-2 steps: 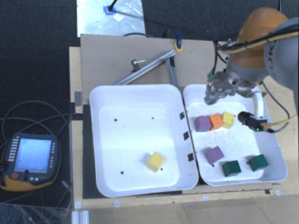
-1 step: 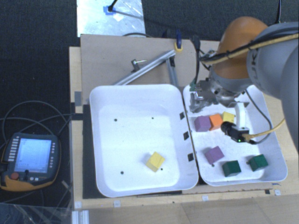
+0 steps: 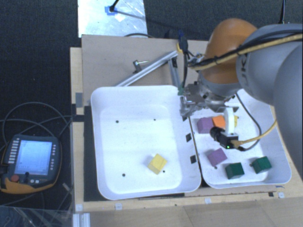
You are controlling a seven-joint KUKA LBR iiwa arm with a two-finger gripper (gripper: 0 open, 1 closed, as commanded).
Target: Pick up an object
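My gripper (image 3: 187,108) hangs below the orange-banded wrist, over the inner rim where the two bins meet, at the far end of the right bin (image 3: 277,174). Just right of it, in that bin, lie a purple block (image 3: 205,125) and an orange block (image 3: 218,121), partly hidden by the wrist hardware. Nearer the front sit a second purple block (image 3: 217,156) and two green blocks (image 3: 234,170) (image 3: 261,164). A yellow block (image 3: 157,163) lies alone in the left bin (image 3: 109,126), near its front. I see nothing held in the gripper.
A metal rod (image 3: 147,70) slants across the board behind the left bin. A teach pendant (image 3: 29,162) with cables lies on the floor at the left. The arm covers the right bin's far end.
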